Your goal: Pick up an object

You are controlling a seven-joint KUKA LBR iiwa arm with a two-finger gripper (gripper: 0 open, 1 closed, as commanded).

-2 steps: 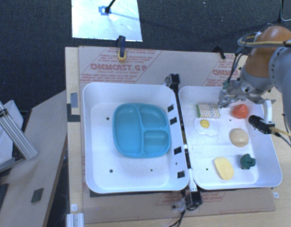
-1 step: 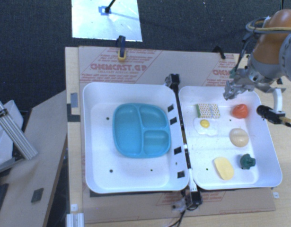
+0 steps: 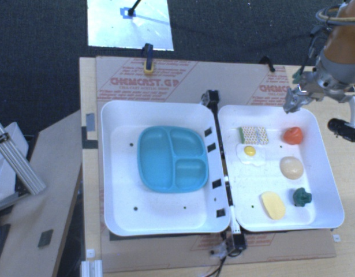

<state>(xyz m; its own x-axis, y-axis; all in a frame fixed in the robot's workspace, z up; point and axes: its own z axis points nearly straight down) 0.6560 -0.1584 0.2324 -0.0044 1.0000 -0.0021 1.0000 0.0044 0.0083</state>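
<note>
The bench carries two shallow white plastic bins side by side, on a sheet of brown cardboard [image 3: 183, 79] with red print.

Nearest the camera, in the right white bin [image 3: 330, 212], lie a pale yellow flat oblong piece [image 3: 273, 205] and, to its right, a small dark green knobbly toy [image 3: 302, 197]. They are near each other but apart. Farther in is a beige rounded object like an egg or bun [image 3: 291, 167], w/ nothing touching it. To its left is a fried-egg toy, white w/ a yellow centre [image 3: 250, 153]. Just beyond the fried egg, touching or almost touching it, sits a small flat patterned rectangle w/ a green edge [image 3: 253, 134]; I cannot tell which. To the right of that, near the far right part of the bin, is an orange-red round toy like a tomato [image 3: 292, 135].

The left white bin [image 3: 116, 120] holds a light blue plastic plate w/ three compartments [image 3: 171, 158], about in the middle.

The gripper [image 3: 293, 104] of the grey arm is at the far right corner of the right bin, about over its rim, and apart from the tomato toy. Nothing is seen between its fingers; if they are wide or narrow I cannot tell, the part is too small and blurred. The orange band [image 3: 343, 42] is above it.

Beyond the cardboard, a shiny metal square plate [image 3: 131, 19] lies on dark carpet.
</note>
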